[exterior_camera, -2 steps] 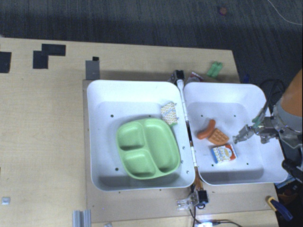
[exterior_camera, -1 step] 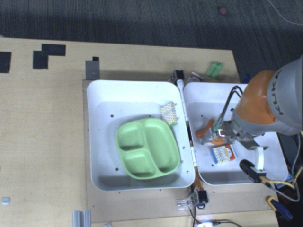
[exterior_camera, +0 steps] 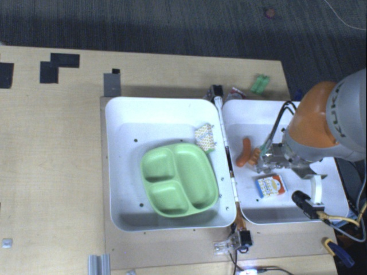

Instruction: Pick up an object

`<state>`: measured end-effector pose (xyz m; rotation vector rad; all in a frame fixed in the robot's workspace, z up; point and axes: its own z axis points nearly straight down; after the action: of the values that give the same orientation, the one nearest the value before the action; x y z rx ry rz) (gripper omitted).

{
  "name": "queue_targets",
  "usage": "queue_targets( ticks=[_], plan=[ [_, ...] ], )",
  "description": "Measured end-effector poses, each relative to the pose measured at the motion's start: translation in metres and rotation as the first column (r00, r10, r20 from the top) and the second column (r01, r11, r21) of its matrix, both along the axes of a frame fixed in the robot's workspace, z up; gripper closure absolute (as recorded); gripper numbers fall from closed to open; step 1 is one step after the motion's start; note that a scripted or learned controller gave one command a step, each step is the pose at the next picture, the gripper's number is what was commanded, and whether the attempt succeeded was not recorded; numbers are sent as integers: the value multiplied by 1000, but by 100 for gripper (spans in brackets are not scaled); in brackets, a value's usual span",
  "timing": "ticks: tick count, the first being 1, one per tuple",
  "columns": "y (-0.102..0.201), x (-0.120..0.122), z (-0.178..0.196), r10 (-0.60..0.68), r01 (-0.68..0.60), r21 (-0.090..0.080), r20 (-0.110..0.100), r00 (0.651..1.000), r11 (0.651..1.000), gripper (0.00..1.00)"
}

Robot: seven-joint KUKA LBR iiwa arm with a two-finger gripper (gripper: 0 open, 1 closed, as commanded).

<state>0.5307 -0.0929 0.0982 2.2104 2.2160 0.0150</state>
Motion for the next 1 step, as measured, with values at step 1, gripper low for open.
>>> queue_targets(
  ticks=[1],
  plan=[
    [0,0,0,0,0,0,0,1000,1000,0]
  ],
)
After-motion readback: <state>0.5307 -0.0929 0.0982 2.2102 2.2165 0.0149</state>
